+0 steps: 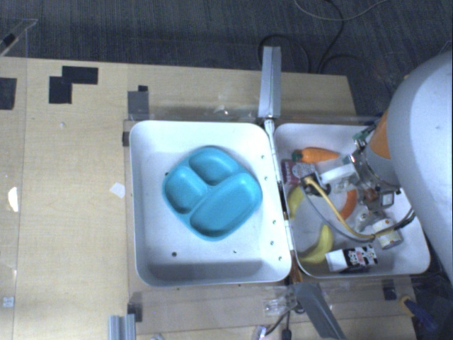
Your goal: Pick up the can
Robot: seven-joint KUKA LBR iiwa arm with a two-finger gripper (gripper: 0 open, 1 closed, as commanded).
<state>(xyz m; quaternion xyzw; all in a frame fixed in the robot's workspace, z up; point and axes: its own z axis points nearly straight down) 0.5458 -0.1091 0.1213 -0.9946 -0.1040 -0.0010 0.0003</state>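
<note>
A small dark maroon object that looks like the can [291, 170] lies at the left wall of the right bin [417, 257], partly hidden by other items. The gripper [367, 205] hangs low over the middle of that bin, to the right of the can and apart from it. A yellow cable [330, 207] loops from the gripper's body toward the bin's left side. The large grey arm [425, 140] with its orange band covers the bin's right part.
A carrot [320, 154] lies at the back of the right bin, and another orange piece [348, 202] sits beside the gripper. Two bananas [320, 244] [295, 201] and a black-and-white box [352, 259] lie toward the front. The left bin [148, 261] holds a blue divided plate [212, 191].
</note>
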